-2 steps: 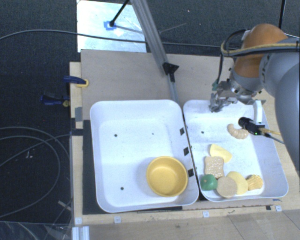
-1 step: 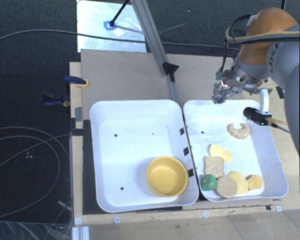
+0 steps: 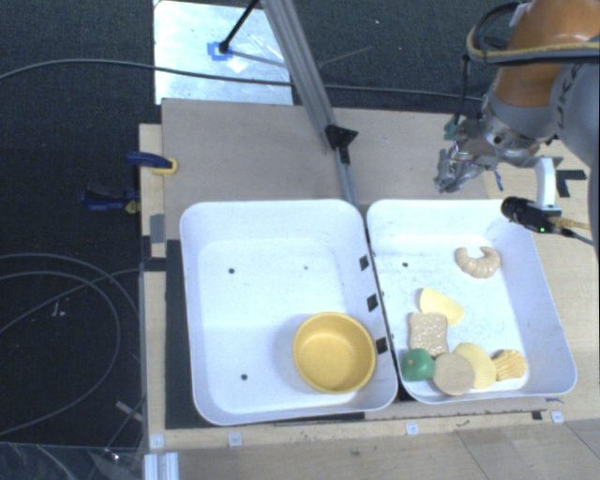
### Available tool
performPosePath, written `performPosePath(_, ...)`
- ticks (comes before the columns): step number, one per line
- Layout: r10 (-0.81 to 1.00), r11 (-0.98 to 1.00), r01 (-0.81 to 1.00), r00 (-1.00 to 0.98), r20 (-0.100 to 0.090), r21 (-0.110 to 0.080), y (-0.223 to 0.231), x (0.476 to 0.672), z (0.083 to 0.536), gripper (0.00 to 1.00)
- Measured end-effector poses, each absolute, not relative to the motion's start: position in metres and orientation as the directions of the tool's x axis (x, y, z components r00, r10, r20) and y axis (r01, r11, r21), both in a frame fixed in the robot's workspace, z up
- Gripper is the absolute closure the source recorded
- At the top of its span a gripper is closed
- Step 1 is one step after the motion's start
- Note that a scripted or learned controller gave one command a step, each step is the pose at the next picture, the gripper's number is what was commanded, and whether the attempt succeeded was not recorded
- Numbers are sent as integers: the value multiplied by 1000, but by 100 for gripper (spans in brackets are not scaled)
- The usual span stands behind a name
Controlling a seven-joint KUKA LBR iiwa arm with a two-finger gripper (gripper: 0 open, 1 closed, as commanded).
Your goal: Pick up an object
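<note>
Yellow bowl (image 3: 333,352) nearest; claw (image 3: 454,174) beyond right bin (image 3: 544,281), grip state unclear.

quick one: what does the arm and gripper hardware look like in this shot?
Grey arm with a broad orange band above the wrist; a dark cable loops beside the band. The gripper is a small, bare-metal silver assembly with thin wires around it. No readable markings.
</note>
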State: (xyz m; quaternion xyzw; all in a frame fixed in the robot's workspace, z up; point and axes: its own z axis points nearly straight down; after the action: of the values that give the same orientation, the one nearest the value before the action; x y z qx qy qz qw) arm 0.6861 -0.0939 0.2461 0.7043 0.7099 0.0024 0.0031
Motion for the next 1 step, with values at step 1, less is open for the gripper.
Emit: performPosePath(1, 1000, 10, 1000, -10, 2, 2, -41, 678, 238, 100)
